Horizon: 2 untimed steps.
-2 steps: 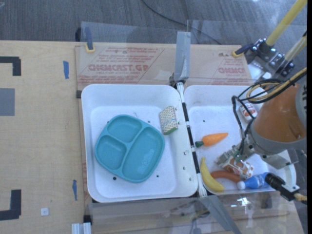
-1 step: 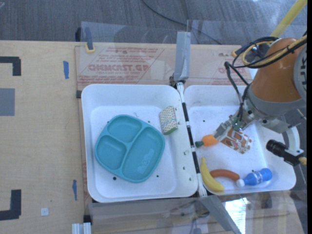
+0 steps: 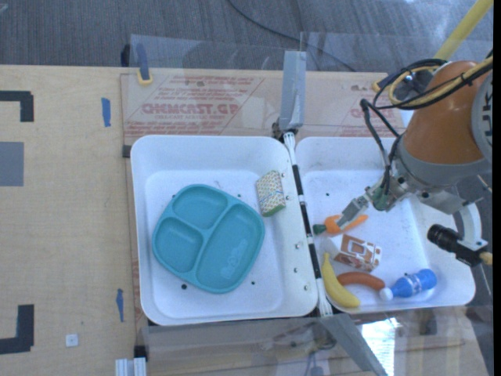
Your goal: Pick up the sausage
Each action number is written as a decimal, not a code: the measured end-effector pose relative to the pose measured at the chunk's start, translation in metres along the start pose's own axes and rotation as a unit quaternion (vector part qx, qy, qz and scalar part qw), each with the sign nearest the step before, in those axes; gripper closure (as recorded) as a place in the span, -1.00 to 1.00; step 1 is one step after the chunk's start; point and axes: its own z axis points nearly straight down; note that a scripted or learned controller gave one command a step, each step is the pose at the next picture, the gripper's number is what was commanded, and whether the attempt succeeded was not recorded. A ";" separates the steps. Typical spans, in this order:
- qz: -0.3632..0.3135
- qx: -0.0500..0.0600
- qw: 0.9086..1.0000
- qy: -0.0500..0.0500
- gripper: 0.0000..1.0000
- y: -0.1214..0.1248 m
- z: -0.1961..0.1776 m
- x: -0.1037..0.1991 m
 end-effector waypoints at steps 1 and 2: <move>-0.045 0.001 0.999 0.001 -1.00 -0.068 0.045 0.008; -0.091 -0.006 0.996 -0.006 -1.00 -0.066 0.094 -0.001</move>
